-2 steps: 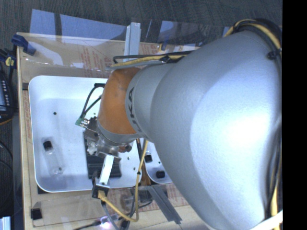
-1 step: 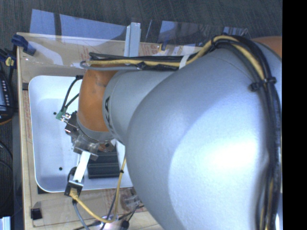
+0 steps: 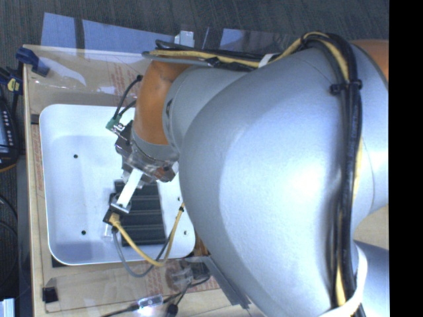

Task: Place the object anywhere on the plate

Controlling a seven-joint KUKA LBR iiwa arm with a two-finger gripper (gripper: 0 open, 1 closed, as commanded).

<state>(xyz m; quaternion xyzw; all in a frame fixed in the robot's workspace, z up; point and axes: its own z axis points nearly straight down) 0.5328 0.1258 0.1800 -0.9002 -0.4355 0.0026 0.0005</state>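
1. Whether the jaws of the gripper [image 3: 147, 170] are spread or pressed together cannot be told; the wrist covers them.
2. The gripper hangs over the right part of the white bin [image 3: 43, 177], at middle left of the frame, closer to the bin's lower edge than to its upper one.
3. The grey arm [image 3: 264, 177] covers the middle and right of the frame, and its orange band [image 3: 152, 104] sits just above the wrist.
4. Where the object and the plate lie cannot be told; the arm hides that side.
5. The bin's left rim runs down the left of the frame and its lower rim curves along the bottom left, both in plain sight.
6. To the left of the gripper the bin floor is bare white, with 2 small dark dots.
7. The wooden bench [image 3: 30, 84] borders the bin at the left and top.
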